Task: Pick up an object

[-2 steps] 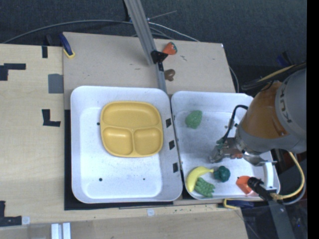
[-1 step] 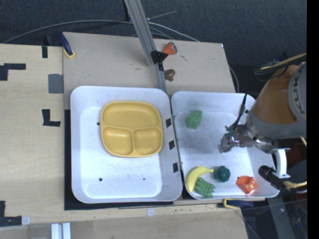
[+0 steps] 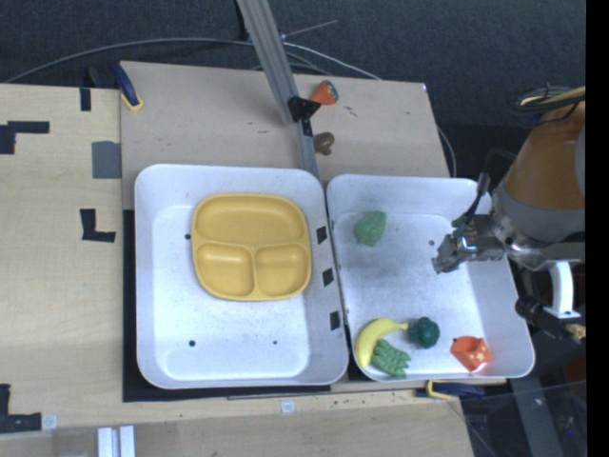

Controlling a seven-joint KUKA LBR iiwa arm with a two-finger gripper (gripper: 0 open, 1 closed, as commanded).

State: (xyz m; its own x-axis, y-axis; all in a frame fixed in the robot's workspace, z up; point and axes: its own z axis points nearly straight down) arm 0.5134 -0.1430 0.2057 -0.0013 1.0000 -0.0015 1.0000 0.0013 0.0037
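We found the gripper (image 3: pixel 447 258) poised over the right-hand white bin (image 3: pixel 495 288), near that bin's right wall and about midway along it; at this slant and size we could not tell whether the jaws were released or clenched, and nothing showed between them.

No single object was named by the task, so we weighed the candidates. The pale green lump (image 3: pixel 370 228) lay up and to the left of the jaws across bare bin floor, alone and clear of its neighbours, which we judged made it the easier target. The others sat below the jaws along the bin's near edge: the yellow banana (image 3: pixel 373 334), its long axis curving from upper right to lower left, touched the ridged green piece (image 3: pixel 390 357) beneath it and ran up against the dark green ball (image 3: pixel 423 331) at its upper end. The orange-red piece (image 3: pixel 470 351) lay apart from these, toward the lower right corner.

We counted five objects in the right bin, one of each kind. The left bin (image 3: pixel 162 284) held one yellow divided plate (image 3: pixel 252 246) with three compartments. Both bins rested on the tabletop (image 3: pixel 209 112).
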